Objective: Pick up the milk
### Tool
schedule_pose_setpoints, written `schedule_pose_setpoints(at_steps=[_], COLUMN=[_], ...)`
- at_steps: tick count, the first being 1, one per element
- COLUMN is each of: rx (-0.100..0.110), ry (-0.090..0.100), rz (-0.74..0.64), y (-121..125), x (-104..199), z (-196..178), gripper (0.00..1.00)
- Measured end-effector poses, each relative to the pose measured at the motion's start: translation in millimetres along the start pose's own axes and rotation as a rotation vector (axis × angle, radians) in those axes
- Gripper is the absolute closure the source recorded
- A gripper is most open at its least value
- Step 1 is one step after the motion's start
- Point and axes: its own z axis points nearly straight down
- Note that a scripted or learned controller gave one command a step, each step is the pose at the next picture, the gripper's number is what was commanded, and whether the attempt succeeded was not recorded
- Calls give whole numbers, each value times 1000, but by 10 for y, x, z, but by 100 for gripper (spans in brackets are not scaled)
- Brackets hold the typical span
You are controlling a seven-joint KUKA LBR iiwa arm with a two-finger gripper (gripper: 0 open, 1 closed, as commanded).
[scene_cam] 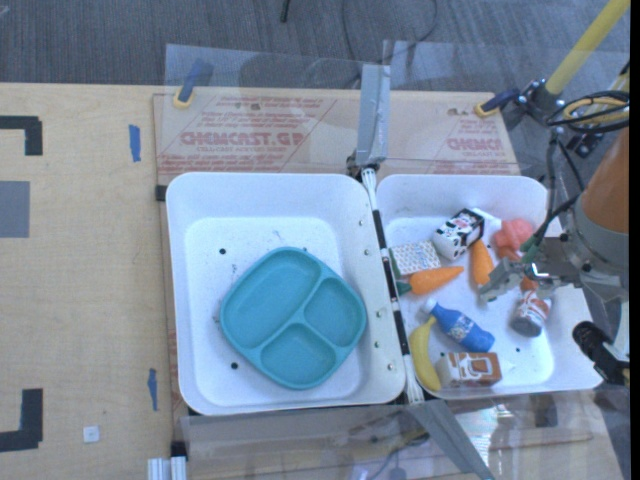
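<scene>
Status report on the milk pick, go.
Gripper low in right bin, nothing visibly held. Milk carton lies untouched near bin's back, apart from gripper. Carrots and pink toy crowd between them.

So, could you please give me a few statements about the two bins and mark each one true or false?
1. The teal divided plate lies in the left bin. True.
2. The milk carton lies on the plate. False: it lies in the right bin.
3. The end effector hangs over the right bin. True.
4. The banana lies at that bin's far edge. False: it lies near the front, beside the blue bottle.
5. The carrot touches the plate. False: it lies in the right bin.
</scene>
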Motion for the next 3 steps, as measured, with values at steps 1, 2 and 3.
schedule_pose_setpoints(at_steps=[1,2,3], rx=[-4,-5,-5], ry=[-2,-2,-3], rz=[-77,-58,234], y=[554,1049,1788], x=[-379,-279,-137], z=[776,573,1249], gripper=[0,0,0])
